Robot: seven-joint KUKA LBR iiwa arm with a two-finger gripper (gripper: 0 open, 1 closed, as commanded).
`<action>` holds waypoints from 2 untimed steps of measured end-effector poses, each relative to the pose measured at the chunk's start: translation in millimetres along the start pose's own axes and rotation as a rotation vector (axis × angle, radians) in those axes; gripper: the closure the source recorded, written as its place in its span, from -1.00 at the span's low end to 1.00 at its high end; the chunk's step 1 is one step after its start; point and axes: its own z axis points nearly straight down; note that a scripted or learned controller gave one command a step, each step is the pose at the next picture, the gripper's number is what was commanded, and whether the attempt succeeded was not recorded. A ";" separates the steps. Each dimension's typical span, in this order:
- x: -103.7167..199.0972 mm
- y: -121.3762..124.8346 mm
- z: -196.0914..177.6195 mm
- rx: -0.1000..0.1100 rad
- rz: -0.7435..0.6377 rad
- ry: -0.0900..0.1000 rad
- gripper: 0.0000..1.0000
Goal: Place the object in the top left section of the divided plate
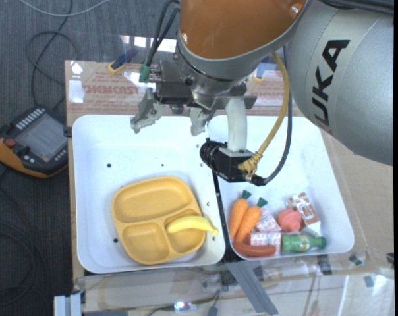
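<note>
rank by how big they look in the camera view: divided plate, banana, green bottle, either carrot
Largest to smallest:
1. divided plate
2. banana
3. green bottle and the carrots: too alike in apparent size to rank.

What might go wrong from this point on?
1. The yellow plastic banana lies in the lower right compartment of the yellow divided plate, its tip over the rim near the left white bin's wall; a grasp there may hit that wall.
2. The open jaws hang empty over the bin's far end, so the pick is not yet done and may miss the curved fruit.
</note>
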 end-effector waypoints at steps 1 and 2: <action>-0.5 0.8 -8.9 0.000 0.001 -0.004 1.00; -0.5 0.8 -8.6 0.001 0.001 -0.004 -1.00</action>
